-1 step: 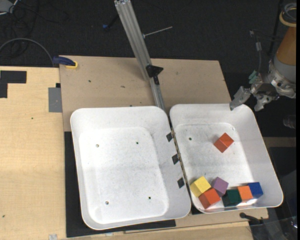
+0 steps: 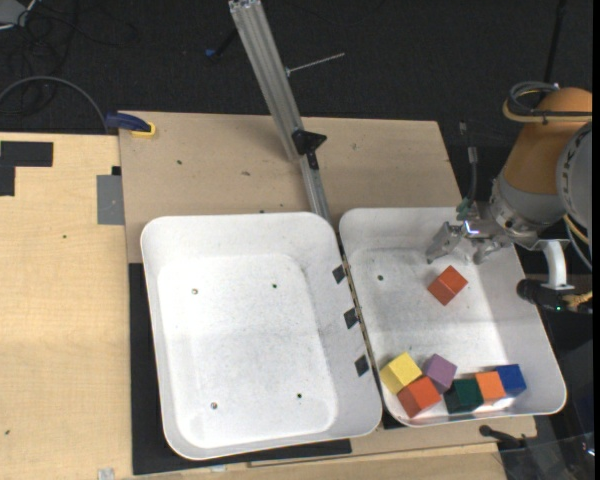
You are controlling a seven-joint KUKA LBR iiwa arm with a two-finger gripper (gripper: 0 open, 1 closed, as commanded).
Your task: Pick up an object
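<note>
Gripper [image 2: 464,245] hangs at the upper right of the right bin [image 2: 380,230], fingers spread, gripping nothing. Red cube [image 2: 447,285] lies just below it, apart. Six more cubes [image 2: 452,382] cluster along the bin's lower edge.

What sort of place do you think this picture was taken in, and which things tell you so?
Most likely a robotics lab bench. A grey robot arm with an orange band reaches over two shallow white plastic bins, small coloured cubes sit in one, and cables trail behind.
</note>
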